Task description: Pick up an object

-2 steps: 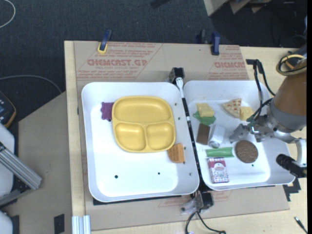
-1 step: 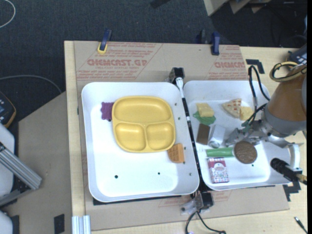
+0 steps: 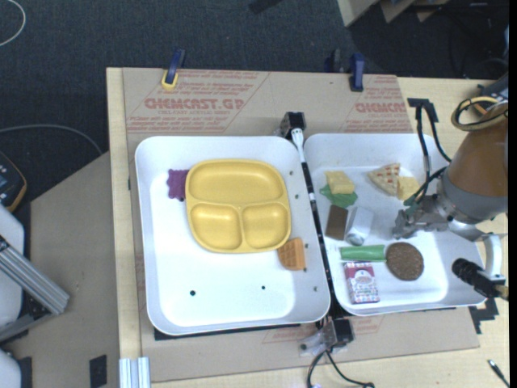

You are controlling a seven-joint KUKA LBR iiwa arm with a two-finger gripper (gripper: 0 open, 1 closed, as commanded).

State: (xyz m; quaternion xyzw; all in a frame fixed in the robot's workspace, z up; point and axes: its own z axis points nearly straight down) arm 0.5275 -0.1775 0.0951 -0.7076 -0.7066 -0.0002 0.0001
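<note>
My gripper (image 3: 406,221) hangs low over the right bin (image 3: 428,148), just above the round brown patty (image 3: 404,260) and right of a small grey can (image 3: 356,225). Around it lie a pizza slice (image 3: 387,176), a yellow-and-green food piece (image 3: 338,186), a brown block (image 3: 337,221), a green bar (image 3: 362,252) and a red packet (image 3: 362,282). Nothing shows between the fingers.
The left bin (image 3: 161,281) holds a yellow divided plate (image 3: 238,204), a purple piece (image 3: 176,183) at its left and an orange waffle piece (image 3: 292,254) near the bins' divide. The arm's body covers the right bin's right edge. Cables run along the bench's right side.
</note>
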